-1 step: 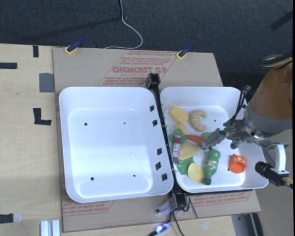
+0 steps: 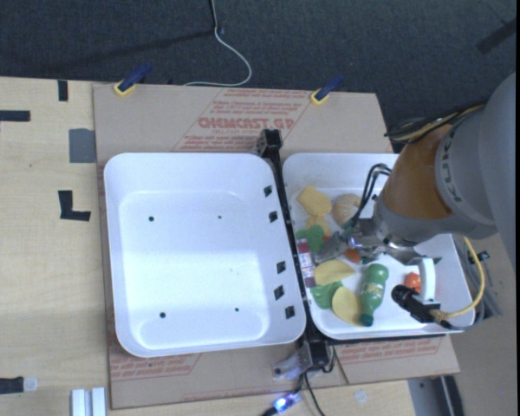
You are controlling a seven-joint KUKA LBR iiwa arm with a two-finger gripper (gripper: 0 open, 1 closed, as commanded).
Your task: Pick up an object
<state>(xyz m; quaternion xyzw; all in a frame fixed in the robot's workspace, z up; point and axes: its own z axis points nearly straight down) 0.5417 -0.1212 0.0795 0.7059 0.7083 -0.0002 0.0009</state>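
Note:
The right bin (image 2: 329,164) holds several small toys: a yellow piece (image 2: 313,201), a tan round piece (image 2: 346,206), a green piece (image 2: 312,236), a pale yellow piece (image 2: 333,272), a green bottle (image 2: 372,289) and an orange bit (image 2: 412,280). My gripper (image 2: 340,247) reaches down among them near the bin's middle, just above the pale yellow piece. A small red-orange bit (image 2: 354,254) lies by its tip. The arm (image 2: 425,189) covers the bin's right part.
The left bin (image 2: 191,250) sits beside the right one, split by a black clip rail (image 2: 282,232). Both rest on cardboard (image 2: 243,124) on the wooden bench. A cable (image 2: 230,46) trails across the dark floor behind.

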